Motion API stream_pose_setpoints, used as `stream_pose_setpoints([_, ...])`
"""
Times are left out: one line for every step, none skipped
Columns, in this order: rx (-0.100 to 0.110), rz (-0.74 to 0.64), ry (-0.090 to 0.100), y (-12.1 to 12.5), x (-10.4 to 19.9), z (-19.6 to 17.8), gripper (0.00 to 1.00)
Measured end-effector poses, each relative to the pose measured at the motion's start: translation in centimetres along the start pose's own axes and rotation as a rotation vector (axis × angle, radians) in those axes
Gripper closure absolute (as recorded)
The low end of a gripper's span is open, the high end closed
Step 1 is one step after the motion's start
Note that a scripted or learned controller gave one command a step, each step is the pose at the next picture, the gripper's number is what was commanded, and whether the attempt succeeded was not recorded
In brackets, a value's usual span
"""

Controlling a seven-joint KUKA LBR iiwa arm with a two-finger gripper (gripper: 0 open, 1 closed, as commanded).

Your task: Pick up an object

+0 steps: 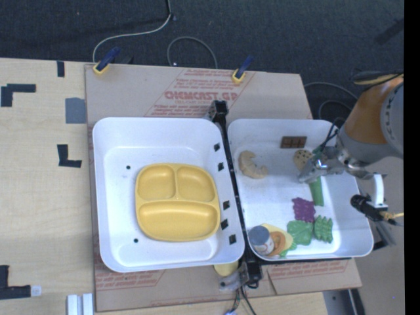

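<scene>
My gripper [314,169] hangs low in the right bin [348,130], tips just above the upper end of a green stick-shaped piece [317,193] and just beside a small speckled cookie [302,156]; whether it is spread or closed I cannot tell, and I see nothing held in it. That green stick looks like my nearest candidate. To take it well, I judge I should centre over its narrow width, come straight down, and keep clear of the cookie and of the purple cluster [303,209] lying just below. Counting outward in this bin: one green stick, one cookie, one brown chocolate bar [293,142], one tan curved pastry [251,165], one purple cluster, two leafy green pieces [312,231], and one small can [262,240] resting against something orange. The left bin [108,176] holds one yellow divided plate [177,200] with three compartments.
</scene>
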State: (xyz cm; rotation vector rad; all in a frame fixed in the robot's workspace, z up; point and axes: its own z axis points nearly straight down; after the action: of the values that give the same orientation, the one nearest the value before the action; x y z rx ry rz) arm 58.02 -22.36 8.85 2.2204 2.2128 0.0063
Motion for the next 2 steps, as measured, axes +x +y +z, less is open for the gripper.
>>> stream_pose_setpoints([0.014, -0.011, 0.002, 9.0, 3.8, 0.2, 0.00])
stream_pose_setpoints([0.006, 0.000, -0.001, 3.4, -0.4, -6.1, 0.00])
